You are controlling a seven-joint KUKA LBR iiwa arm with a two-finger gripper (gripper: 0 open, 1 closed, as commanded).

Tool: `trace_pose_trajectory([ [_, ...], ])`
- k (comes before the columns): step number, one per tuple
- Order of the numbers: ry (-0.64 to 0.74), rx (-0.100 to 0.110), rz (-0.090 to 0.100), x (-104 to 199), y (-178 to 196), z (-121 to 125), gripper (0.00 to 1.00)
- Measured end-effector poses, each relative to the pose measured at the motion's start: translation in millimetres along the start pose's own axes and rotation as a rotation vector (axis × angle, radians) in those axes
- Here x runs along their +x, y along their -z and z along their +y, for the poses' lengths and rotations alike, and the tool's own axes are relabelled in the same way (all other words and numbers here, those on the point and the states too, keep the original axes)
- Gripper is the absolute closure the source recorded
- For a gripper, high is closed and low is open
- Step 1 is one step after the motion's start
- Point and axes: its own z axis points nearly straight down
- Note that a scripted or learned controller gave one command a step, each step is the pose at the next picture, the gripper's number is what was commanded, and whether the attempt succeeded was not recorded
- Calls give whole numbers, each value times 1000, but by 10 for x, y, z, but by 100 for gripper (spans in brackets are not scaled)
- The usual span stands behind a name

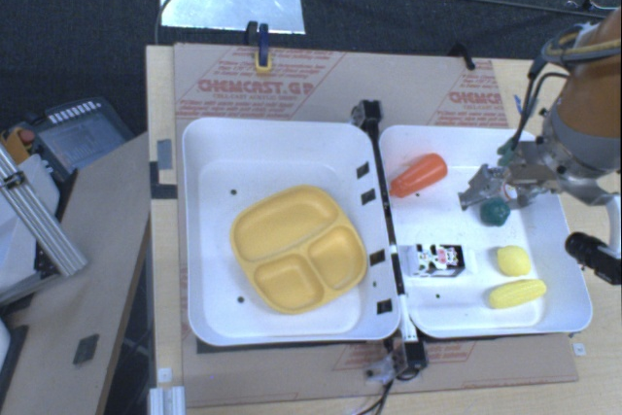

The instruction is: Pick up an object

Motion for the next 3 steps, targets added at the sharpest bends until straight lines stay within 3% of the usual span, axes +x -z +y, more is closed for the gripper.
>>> trace_pose_trajectory([
  [1,2,-11,-1,0,50,17,0],
  [3,0,-7,0,59,-1068,202,0],
])
